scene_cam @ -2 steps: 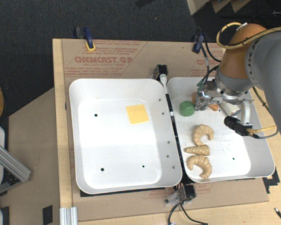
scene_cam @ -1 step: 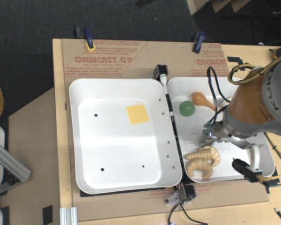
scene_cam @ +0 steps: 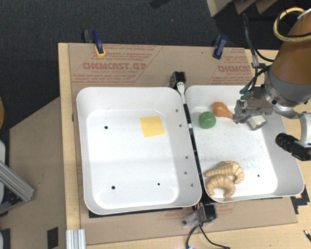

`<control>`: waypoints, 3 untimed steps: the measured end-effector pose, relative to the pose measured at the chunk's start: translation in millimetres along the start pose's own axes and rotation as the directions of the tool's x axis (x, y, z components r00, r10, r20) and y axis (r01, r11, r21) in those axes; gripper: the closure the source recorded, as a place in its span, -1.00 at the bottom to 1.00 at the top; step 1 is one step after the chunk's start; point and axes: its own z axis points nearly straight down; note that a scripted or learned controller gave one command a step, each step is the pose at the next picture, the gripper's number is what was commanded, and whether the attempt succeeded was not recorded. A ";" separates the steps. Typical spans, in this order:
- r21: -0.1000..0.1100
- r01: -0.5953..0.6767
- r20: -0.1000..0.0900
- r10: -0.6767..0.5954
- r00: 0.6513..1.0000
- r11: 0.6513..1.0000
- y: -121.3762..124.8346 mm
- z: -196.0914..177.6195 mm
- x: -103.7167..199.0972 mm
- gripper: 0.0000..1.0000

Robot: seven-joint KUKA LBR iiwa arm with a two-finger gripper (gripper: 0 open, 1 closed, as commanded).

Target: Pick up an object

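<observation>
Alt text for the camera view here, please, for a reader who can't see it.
The arm's gripper is low in the right bin, beside an orange pear-shaped object and a green ball. Two croissants lie near that bin's front edge. The left bin holds a yellow square.

Both bins are white: the left bin (scene_cam: 93,139) and the right bin (scene_cam: 280,185), each marked with a few small black dots. A pale yellow square (scene_cam: 152,126) lies in the left bin. In the right bin: a green ball (scene_cam: 207,120), an orange pear-shaped piece (scene_cam: 221,109), and two tan, ribbed croissants (scene_cam: 225,178). The board (scene_cam: 67,87) beneath is light brown with faded red lettering. Blue clamps (scene_cam: 97,40) sit at its far edge. The arm (scene_cam: 295,61) is grey with an orange band. The floor (scene_cam: 41,14) is dark grey.
</observation>
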 end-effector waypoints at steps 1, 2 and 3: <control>-0.002 -0.003 0.001 0.003 1.000 1.000 29.8 -222.5 12.7 1.00; 0.033 -0.003 -0.004 0.003 1.000 0.999 4.5 -108.9 47.1 1.00; 0.004 -0.002 -0.002 0.002 1.000 1.000 38.9 -229.9 79.4 1.00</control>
